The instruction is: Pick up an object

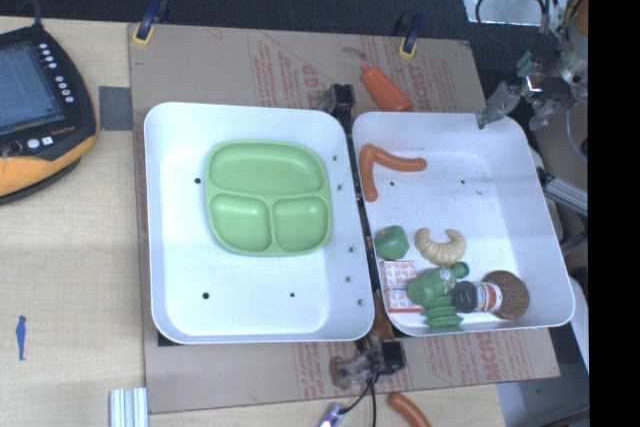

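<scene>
Gripper (515,100) near sausage (385,163), seemingly crosswise

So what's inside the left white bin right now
The left white bin holds one thing, a light green divided plate with three compartments, lying flat near the middle. The part of the bin floor under the plate is covered, so it cannot be seen.

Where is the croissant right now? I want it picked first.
The croissant lies in the right bin, toward its near end, just right of the green pepper and above the small bottle.
</scene>
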`<state>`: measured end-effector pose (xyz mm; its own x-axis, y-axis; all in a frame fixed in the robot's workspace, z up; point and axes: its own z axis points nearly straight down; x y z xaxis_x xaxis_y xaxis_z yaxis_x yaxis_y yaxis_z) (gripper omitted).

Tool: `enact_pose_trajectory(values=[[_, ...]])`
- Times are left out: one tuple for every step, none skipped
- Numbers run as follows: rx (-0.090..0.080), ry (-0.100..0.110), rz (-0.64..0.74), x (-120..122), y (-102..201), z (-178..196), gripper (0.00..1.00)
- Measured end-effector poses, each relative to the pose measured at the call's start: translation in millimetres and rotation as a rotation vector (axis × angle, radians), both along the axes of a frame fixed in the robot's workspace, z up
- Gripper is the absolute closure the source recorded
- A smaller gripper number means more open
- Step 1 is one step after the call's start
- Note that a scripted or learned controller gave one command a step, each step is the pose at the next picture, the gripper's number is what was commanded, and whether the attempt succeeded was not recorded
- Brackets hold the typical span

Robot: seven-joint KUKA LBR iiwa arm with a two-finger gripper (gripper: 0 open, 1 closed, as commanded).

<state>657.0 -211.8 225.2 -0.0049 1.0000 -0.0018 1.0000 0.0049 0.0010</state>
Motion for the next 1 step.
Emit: enact_pose_trajectory(values=[[0.002, 0.007, 0.0, -3.3, 94.6, -129.2, 0.0]])
